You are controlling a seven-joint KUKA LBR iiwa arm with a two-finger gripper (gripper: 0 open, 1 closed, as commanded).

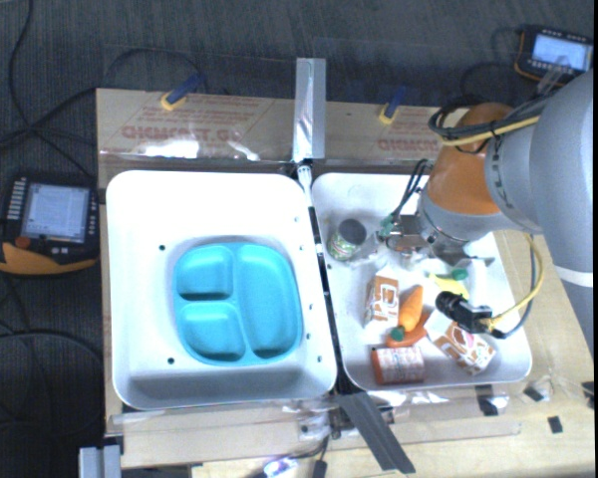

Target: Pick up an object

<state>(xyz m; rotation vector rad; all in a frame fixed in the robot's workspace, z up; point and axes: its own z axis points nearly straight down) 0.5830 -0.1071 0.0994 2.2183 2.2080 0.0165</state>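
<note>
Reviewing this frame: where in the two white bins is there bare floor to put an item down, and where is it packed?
Left white bin: bare strips ring the blue three-compartment plastic tray, widest behind it and on its left. Right white bin: crowded; the small metal can, orange carrot, the small cartons and the grey arm fill it, leaving a little bare floor in its front-left corner.

blue tray (237, 300), left bin (140, 207), pendant (45, 217)

Turquoise divided tray (237, 301); white bins (140, 199); orange carrot (411, 309); grey arm (548, 167), orange band (456, 184).
</note>
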